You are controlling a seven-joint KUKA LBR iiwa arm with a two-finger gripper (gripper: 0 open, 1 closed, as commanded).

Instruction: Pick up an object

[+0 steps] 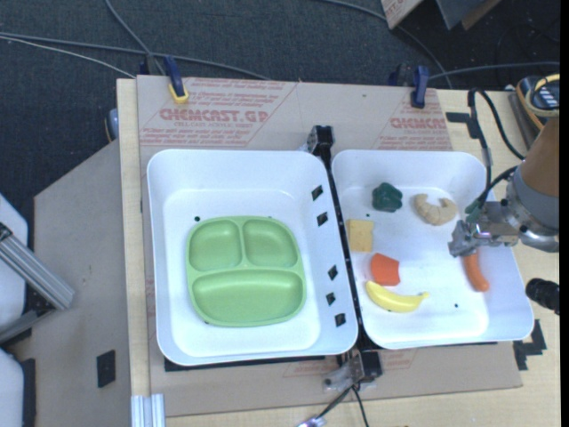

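My gripper [468, 240] sits at the right of the frame over the right bin [418, 163], just above the carrot [477, 271] near the bin's right wall; whether it is apart or together I cannot tell. A banana [396, 299], orange block [384, 268], yellow block [360, 236], broccoli [387, 197] and beige pastry [435, 209] lie left of it. The green tray [245, 269] fills the left bin [169, 238].

You have two white bins side by side on a brown board [267, 105] printed with red lettering. The left bin [164, 238] holds a green divided plate [245, 269] lying flat. Black clips [320, 194] run down the seam between the left bin and the right bin [444, 323]. Two clamps [176, 83] grip the board's far edge, and grey cables [116, 16] trail over the dark floor behind it.
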